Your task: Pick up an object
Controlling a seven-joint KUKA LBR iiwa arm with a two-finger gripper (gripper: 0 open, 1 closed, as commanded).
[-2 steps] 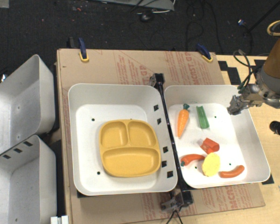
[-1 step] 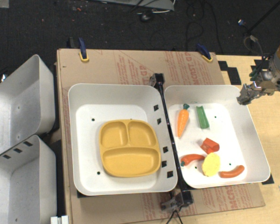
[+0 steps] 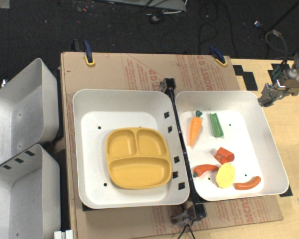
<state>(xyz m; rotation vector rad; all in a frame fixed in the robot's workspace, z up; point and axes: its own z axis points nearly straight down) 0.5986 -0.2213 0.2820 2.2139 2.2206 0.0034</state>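
While the gripper [image 3: 267,99] hangs at three o'clock past the right bin's rim [image 3: 269,128], I cannot tell its state; the carrot [image 3: 195,128] lies inside, the tabletop [image 3: 129,73] around.

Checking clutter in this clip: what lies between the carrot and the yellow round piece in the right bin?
In the camera view, a red block lies between the carrot and the yellow round piece, slightly right of the line joining them.

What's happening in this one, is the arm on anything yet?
Not yet. The gripper sits off the right bin's upper right corner, holding nothing visible. That bin holds an orange toy carrot, green stick, red block, yellow disc and two red sausages. A yellow divided plate lies in the left bin.
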